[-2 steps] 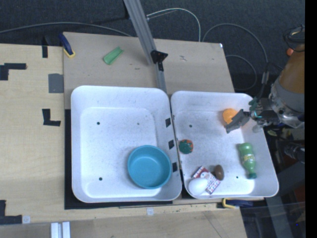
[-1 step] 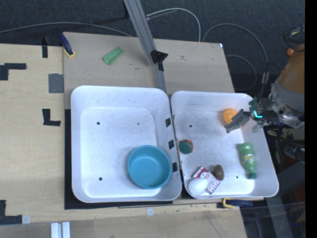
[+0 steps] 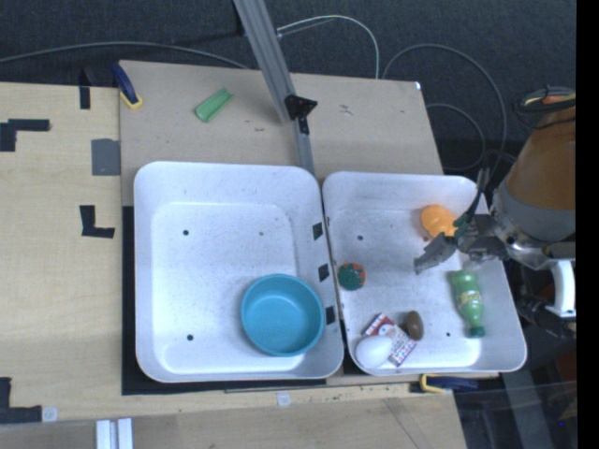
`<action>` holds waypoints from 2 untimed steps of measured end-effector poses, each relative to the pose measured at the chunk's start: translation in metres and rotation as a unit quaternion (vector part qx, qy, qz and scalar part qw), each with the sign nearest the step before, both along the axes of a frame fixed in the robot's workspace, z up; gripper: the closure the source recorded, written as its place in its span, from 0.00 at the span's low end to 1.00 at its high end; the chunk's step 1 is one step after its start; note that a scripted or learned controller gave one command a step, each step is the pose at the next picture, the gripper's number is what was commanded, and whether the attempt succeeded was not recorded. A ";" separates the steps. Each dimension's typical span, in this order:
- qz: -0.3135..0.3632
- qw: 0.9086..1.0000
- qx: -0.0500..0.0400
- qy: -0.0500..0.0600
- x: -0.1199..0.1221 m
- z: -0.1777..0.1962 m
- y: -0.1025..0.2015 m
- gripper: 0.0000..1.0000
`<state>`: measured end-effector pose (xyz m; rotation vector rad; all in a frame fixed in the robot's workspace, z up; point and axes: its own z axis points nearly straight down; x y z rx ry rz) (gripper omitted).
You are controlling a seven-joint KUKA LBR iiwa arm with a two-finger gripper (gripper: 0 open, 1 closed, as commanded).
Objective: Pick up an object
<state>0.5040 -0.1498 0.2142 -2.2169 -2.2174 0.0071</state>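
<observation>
Gripper [image 3: 442,249] hangs over the right bin [image 3: 374,204], toward its right side, with the grey fingers [image 3: 430,256] pointing left and down; how far apart they are cannot be told, and no object shows between them. An orange object [image 3: 434,219] lies just beside the gripper on its far side. A green bottle [image 3: 467,298] lies on the near side, close to the bin's right wall. A small green-and-red ball [image 3: 351,276] sits near the left wall. At the near edge lie a white egg-like object [image 3: 373,352], a red-and-white packet [image 3: 391,338] and a brown object [image 3: 413,325]. The left bin [image 3: 187,204] holds a blue bowl [image 3: 282,313] at its near right corner.
</observation>
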 end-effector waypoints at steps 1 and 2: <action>0.000 1.000 0.000 0.000 0.003 -0.046 -0.005 0.00; 0.000 1.000 0.000 0.000 -0.008 -0.098 -0.009 0.00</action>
